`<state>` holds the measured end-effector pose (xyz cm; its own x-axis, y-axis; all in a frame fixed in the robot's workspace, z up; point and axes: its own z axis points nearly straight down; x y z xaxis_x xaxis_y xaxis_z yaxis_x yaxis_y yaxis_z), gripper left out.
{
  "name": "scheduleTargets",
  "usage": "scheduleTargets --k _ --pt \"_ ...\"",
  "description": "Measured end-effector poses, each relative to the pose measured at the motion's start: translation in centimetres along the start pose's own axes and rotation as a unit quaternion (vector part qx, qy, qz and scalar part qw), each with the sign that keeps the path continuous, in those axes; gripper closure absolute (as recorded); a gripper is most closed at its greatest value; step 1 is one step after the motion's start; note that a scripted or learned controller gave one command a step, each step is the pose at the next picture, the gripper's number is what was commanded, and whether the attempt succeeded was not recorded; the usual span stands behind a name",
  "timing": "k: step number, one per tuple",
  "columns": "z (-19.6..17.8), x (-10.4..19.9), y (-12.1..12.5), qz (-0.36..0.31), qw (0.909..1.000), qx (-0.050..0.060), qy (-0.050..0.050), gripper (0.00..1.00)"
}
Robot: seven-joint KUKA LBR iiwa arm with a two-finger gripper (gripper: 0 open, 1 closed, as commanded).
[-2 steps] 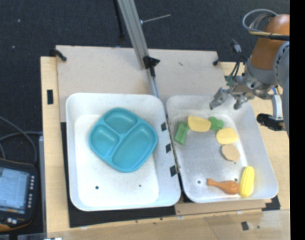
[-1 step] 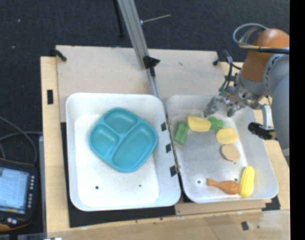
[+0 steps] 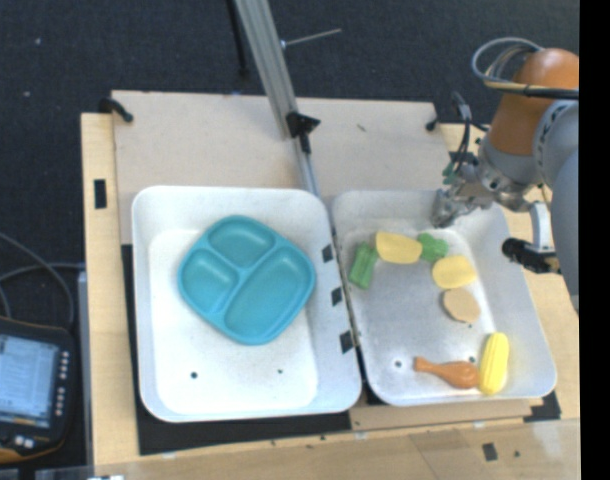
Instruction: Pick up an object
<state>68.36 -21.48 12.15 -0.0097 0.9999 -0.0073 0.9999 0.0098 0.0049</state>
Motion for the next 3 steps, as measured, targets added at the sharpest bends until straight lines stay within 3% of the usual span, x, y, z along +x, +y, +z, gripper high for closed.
scheduleTargets --k 2,3 --pt "-10.5 -1.2 -1.3 0.004 1.0000 -0.001 0.002 1.00" --pt "-14.1 -1.3 -1.2 0.004 1.0000 0.000 0.003 1.00"
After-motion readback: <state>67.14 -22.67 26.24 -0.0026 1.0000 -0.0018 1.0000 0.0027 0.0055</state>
